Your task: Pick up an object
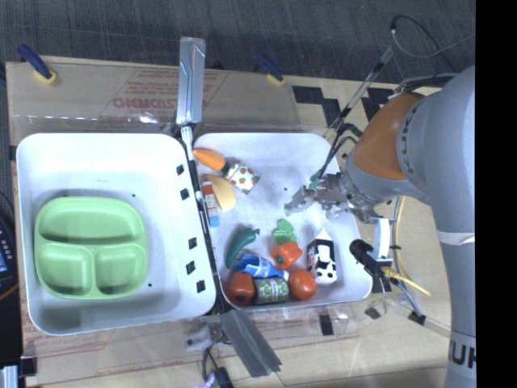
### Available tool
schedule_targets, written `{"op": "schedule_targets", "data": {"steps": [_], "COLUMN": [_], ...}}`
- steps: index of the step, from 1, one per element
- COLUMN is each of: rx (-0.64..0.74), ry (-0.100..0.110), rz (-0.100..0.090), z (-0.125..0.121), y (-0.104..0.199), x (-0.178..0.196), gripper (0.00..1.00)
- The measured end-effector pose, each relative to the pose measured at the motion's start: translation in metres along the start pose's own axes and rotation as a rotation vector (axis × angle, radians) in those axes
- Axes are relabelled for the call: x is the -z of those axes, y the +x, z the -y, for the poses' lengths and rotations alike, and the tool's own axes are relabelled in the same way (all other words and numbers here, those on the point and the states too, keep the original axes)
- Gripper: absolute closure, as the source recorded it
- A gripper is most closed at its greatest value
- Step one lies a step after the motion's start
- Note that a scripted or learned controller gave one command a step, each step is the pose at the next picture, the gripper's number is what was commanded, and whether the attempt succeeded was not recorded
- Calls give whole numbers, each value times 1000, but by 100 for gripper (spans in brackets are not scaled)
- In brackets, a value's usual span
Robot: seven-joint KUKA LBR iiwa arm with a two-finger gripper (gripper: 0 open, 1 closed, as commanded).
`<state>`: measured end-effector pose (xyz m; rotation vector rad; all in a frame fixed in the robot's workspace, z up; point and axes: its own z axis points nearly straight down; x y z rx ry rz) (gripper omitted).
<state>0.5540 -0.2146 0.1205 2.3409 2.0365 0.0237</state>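
Observation:
The right bin [266,148] holds several toy foods. At its left wall lie an orange carrot [208,158], a patterned cube [241,177] and a yellow piece [223,193]. Near the front lie a green pepper [241,243], a blue packet [258,265], a red apple [240,288], a green can [272,290], a tomato [303,284], an orange vegetable with a green top [284,247] and a black-and-white cow carton [323,263]. My gripper [297,202] hangs low over the bin's right-middle, just above and right of the green-topped vegetable, with nothing seen in it.
The left bin [32,156] holds a green divided tray [90,246]. A metal divider bar [191,79] stands between the bins at the back. The arm's orange band [386,140] and grey body cover the right bin's right rim. Cables run behind the arm.

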Motion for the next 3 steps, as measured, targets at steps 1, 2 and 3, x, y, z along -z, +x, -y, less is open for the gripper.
{"op": "schedule_targets", "data": {"steps": [1, 2, 3], "rx": [83, 9, -58], "ry": [42, 10, 40], "rz": [-17, -5, -14], "z": [71, 68, -29], "y": [9, -3, 15], "x": [27, -4, 27], "gripper": [0, 0, 0]}}
